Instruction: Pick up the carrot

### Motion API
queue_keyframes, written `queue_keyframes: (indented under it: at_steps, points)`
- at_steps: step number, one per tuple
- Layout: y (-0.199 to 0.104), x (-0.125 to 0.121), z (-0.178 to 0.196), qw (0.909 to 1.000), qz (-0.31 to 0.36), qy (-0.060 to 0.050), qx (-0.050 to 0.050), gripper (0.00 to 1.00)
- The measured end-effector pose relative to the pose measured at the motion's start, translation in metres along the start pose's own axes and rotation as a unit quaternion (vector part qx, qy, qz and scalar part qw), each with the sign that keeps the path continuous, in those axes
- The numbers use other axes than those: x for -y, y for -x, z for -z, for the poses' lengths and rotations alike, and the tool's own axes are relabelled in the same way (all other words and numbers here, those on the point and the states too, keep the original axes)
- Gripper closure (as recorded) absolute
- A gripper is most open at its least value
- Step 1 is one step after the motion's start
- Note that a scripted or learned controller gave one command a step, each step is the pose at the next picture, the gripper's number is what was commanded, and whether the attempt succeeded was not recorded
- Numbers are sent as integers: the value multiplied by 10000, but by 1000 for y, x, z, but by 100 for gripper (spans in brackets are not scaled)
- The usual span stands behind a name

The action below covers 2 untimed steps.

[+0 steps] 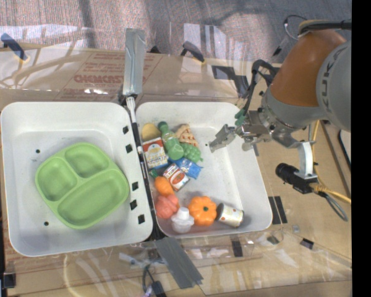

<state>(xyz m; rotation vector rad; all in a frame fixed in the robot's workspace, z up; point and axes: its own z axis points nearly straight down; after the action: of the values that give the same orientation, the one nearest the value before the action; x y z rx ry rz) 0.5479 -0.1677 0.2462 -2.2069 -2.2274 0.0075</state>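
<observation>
The carrot (163, 186) looks like the small orange piece at the left side of the right bin (250, 178), partly tucked under a red and white packet (176, 177). My gripper (225, 137) hangs over the right bin's bare middle right part, well to the right of the carrot and slightly further back. Nothing shows in its grasp. The grey wrist with its orange band (303, 60) reaches in from the right.
Crowded around the carrot are a green bottle (171, 142), a blue packet (190, 167), a pink fruit (167, 207), an orange pumpkin (204, 210), a white piece (182, 220) and a small can (230, 215). The left bin (18, 135) holds a green divided plate (81, 184).
</observation>
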Motion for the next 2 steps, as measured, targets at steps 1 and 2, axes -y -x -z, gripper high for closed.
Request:
queue_keyframes:
  at_steps: [1, 2]
  points:
    - [-23, 39, -109, 9980, 634, -9, -5, 0]
    - [-36, 27, -108, 9999, 113, 15, 5, 0]
